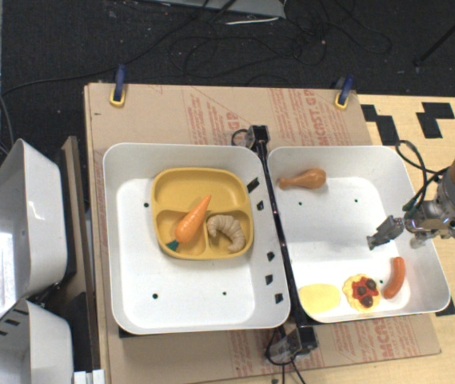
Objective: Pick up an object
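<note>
My gripper [385, 234] hangs over the right side of the right bin [347, 162], reaching in from the right edge. It is above bare bin floor and nothing shows in it. A red sausage [395, 277] lies just below it near the bin's front right corner. Beside the sausage sit a small round pizza-like toy [362, 290] and a flat yellow disc [320, 298]. A brown chicken drumstick [303, 180] lies at the back of the same bin.
The left bin [131, 238] holds a yellow divided plate [167, 184] with an orange carrot [193, 218] and a pale curled shrimp [228, 230] in it. A black divider with clips [271, 214] runs between the bins. Cables trail off the arm at the right.
</note>
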You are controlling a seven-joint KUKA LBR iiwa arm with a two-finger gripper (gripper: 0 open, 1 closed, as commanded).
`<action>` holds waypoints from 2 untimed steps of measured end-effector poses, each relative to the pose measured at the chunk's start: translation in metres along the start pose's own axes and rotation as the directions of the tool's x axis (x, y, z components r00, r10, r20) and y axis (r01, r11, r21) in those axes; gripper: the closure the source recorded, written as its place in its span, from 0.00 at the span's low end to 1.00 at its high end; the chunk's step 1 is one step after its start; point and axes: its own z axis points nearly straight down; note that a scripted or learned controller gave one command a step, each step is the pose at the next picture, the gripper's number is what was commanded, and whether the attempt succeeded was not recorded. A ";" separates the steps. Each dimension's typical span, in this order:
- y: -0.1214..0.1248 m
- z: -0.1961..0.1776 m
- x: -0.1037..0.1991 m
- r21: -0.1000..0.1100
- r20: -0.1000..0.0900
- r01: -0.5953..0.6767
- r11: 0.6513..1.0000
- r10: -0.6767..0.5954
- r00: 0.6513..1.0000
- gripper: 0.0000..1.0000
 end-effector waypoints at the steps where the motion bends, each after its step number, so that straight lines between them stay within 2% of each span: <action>1: 0.003 -0.007 0.001 -0.013 0.004 0.004 1.000 -0.004 1.000 0.00; 2: 0.009 0.040 -0.006 -0.010 0.003 0.001 1.000 -0.001 1.000 0.00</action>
